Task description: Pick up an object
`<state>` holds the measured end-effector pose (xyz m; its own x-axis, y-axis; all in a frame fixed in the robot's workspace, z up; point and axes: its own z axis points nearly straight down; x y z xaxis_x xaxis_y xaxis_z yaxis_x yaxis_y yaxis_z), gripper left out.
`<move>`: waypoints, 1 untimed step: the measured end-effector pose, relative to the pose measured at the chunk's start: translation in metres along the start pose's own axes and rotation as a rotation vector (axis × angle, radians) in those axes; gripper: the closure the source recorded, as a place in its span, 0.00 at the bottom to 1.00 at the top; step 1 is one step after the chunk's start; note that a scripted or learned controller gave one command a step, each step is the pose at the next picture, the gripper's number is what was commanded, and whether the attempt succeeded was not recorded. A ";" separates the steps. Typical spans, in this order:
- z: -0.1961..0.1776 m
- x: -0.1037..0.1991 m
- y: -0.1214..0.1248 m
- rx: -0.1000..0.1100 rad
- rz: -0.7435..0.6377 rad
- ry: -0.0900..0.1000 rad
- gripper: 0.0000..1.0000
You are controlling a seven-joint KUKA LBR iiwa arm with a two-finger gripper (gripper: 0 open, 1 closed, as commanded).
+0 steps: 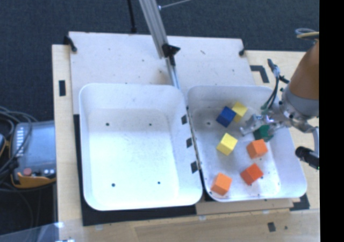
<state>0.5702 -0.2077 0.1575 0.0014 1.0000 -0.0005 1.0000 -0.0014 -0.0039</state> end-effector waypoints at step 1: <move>0.029 -0.002 0.005 -0.030 0.001 -0.012 0.00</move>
<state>0.5752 -0.2097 0.1289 0.0028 0.9999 -0.0125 0.9996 -0.0025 0.0265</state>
